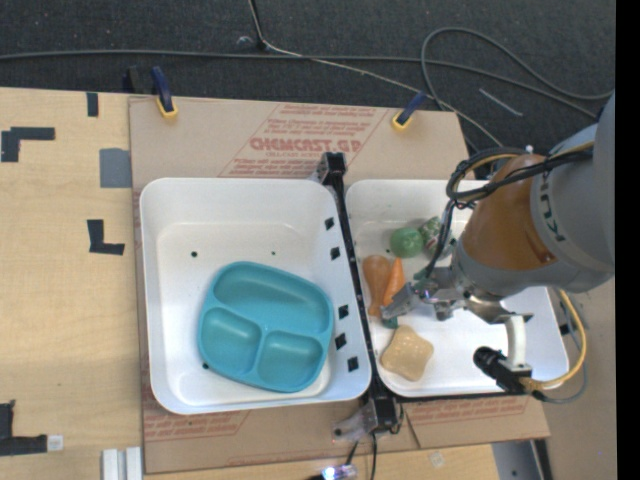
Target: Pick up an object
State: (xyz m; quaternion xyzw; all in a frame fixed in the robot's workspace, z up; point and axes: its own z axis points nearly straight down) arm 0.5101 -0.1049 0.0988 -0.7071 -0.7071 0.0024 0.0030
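Cardboard-topped bench (300,143) (dark carpet (400,18) behind) bears bins; end effector (400,306) state unclear.

— What is the bench (60,298) covered with?
— A brown board (300,138) is laid on its pale wood, held by two clamps (163,96) at the far edge.
— And on the board?
— Two white bins (160,208) are set side by side, touching.

1 fixed camera looks down at a slant on 2 shallow white plastic bins (160,268), near enough to crop the bench.
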